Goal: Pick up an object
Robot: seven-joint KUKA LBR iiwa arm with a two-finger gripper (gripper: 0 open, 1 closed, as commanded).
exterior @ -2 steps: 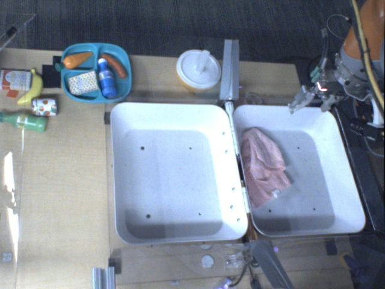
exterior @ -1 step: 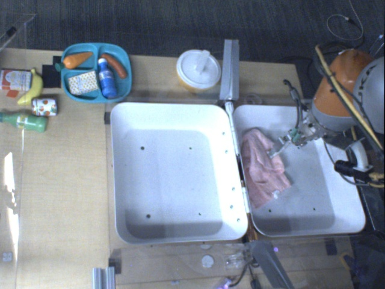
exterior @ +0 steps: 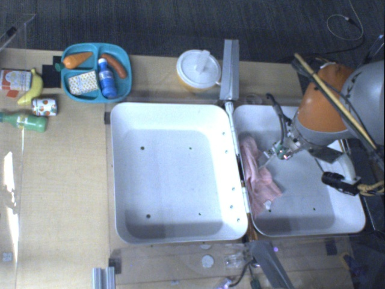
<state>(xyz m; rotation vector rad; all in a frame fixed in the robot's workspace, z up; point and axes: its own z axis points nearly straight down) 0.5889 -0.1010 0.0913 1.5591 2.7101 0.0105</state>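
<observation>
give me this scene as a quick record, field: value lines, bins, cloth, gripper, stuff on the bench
left bin: white, shallow
right bin: white, holds the pink cloth
pink cloth: crumpled along the right bin's left wall
gripper: over the right bin, just right of the cloth's upper end
grasp: cannot tell
blue tray: bench, back left, holds toy food
white lidded cup: behind the left bin

- I see two shallow white plastic bins, the left one (exterior: pixel 174 173) and the right one (exterior: pixel 313 203), both smooth and a little matt.
- The soft pink cloth (exterior: pixel 257 173) looks crumpled and matt.
- The pale wooden bench top (exterior: pixel 60 185) seems smooth.
- The blue plastic divided tray (exterior: pixel 123 74) looks glossy.
- The orange band of the arm (exterior: pixel 322 104) has a shiny finish.
- The grey metal divider post (exterior: pixel 229 71) looks dull.
</observation>
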